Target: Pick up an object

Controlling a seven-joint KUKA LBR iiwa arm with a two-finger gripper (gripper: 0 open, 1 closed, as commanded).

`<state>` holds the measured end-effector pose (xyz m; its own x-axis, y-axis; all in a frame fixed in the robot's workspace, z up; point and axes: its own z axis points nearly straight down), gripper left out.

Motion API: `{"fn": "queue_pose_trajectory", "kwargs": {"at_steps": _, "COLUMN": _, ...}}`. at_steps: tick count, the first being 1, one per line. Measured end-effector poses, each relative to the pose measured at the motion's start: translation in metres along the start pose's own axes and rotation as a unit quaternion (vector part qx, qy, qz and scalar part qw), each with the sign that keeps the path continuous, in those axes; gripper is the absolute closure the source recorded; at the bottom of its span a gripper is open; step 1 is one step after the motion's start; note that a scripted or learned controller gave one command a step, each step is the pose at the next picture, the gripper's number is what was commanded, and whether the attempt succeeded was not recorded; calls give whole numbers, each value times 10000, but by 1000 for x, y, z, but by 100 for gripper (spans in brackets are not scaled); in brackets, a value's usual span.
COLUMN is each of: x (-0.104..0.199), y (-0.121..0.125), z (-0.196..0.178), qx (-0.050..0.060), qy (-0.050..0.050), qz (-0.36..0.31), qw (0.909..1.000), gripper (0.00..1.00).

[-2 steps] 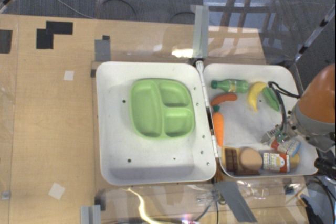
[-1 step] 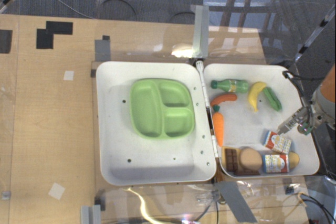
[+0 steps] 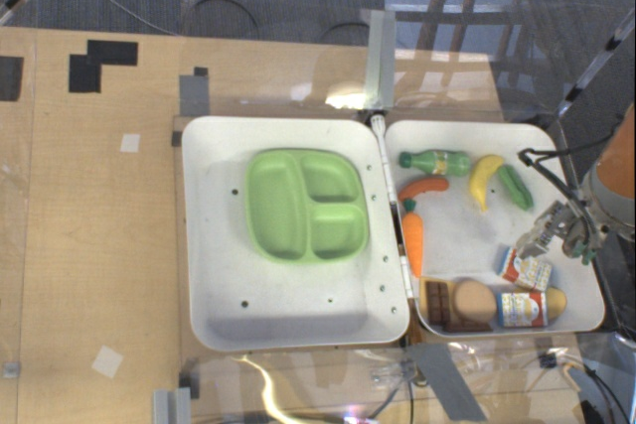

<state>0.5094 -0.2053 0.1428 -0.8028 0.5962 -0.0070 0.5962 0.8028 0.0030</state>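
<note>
camera view: the hand (image 3: 555,235) hangs over the right white bin (image 3: 452,136), near its right wall, and its opening i cannot tell. just below and left of it lies a small red and white carton (image 3: 524,268), tilted, its long axis running up-left to down-right. a green pickle-shaped toy (image 3: 515,185) and a yellow banana (image 3: 484,181) lie farther up. i judge the carton the nearest pick: a short drop down-left.

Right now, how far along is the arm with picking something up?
Done: the tool has reached the right white bin, just above the small red and white carton. In hand: nothing visibly lifted; whether it grips is unclear. Left: grasp and raise one item; the yellow banana and orange carrot lie untouched.
</note>
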Motion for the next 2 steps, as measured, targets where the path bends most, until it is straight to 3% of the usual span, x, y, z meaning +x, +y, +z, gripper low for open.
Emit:
{"fn": "queue_pose_trajectory", "kwargs": {"at_steps": 1, "x": 0, "y": 0, "z": 0, "qx": -1, "qy": -1, "qz": 1, "qw": 10000, "gripper": 0}}
{"fn": "queue_pose_trajectory", "kwargs": {"at_steps": 2, "x": -61, "y": 65, "z": 54, "qx": -9, "qy": -29, "qz": 142, "qw": 9999, "gripper": 0}}
